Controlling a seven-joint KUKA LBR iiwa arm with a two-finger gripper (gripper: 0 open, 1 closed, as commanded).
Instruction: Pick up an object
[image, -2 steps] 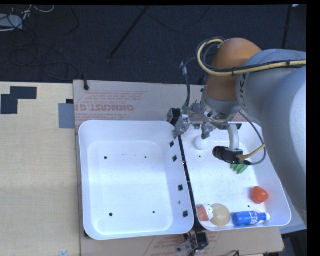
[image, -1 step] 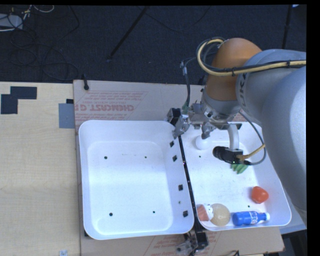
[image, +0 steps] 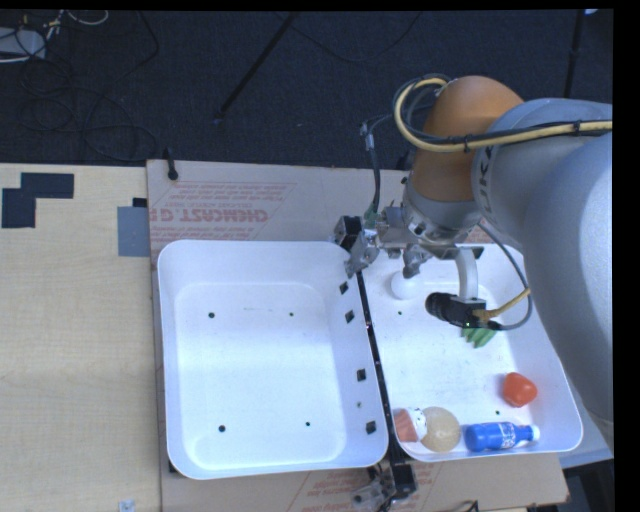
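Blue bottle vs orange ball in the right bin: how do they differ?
Colour: the bottle is blue with a white cap; the ball is orange-red. Shape: the bottle is long, the ball is round. Pose: the bottle lies on its side along the right bin's near wall; the ball sits farther up. Both rest loose in that bin, apart from the gripper.

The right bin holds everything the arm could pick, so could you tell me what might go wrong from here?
Two risks, as I judge it. The gripper hangs at the right bin's far end, while the orange ball, blue bottle and beige ball lie along the near edge, so closing here may catch nothing. The green object sits partly under a black part of the arm, which could nudge it aside.
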